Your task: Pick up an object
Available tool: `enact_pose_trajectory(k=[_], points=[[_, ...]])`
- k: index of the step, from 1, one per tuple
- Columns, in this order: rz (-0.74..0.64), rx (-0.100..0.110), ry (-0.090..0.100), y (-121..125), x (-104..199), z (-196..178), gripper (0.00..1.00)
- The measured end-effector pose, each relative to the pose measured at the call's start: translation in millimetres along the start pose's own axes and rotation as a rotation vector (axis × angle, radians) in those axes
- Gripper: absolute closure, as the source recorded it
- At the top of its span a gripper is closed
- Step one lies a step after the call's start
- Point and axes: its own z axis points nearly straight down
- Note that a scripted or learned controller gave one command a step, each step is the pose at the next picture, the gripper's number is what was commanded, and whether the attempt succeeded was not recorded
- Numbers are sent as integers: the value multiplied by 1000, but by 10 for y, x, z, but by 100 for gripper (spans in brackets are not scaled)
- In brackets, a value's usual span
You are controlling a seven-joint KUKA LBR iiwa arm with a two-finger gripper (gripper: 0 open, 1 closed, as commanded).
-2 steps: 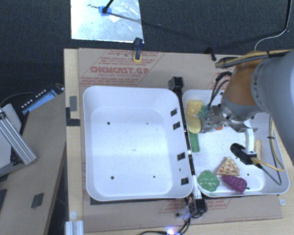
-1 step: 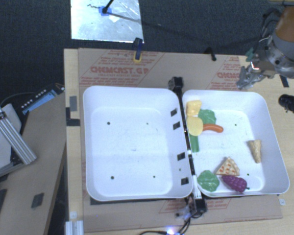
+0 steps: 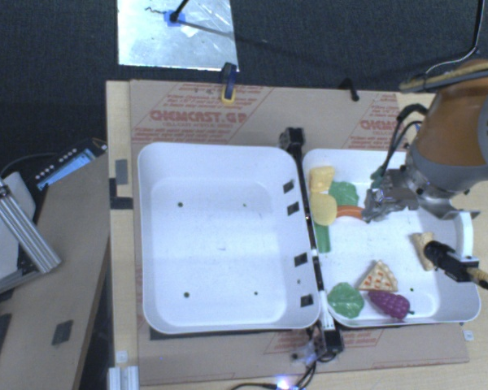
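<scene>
The end effector [image 3: 376, 204], its grip impossible to tell, hung low over the right bin [image 3: 455, 303], just beside the carrot [image 3: 350, 213] near the bin's crowded left wall; the middle floor lay open.

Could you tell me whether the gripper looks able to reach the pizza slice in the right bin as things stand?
Probably yes. The pizza slice lies flat with bare bin floor around it, apart from the purple grapes, and the gripper sits above the same right bin with nothing between.
</scene>
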Motion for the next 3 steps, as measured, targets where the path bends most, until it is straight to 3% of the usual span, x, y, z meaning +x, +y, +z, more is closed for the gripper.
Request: enact_pose_trajectory(k=[1, 2, 3], points=[[-8, -13, -2, 413, 516, 380, 100], [-6, -33, -4, 492, 624, -2344, 100], [1, -3, -3, -24, 684, -1224, 100]])
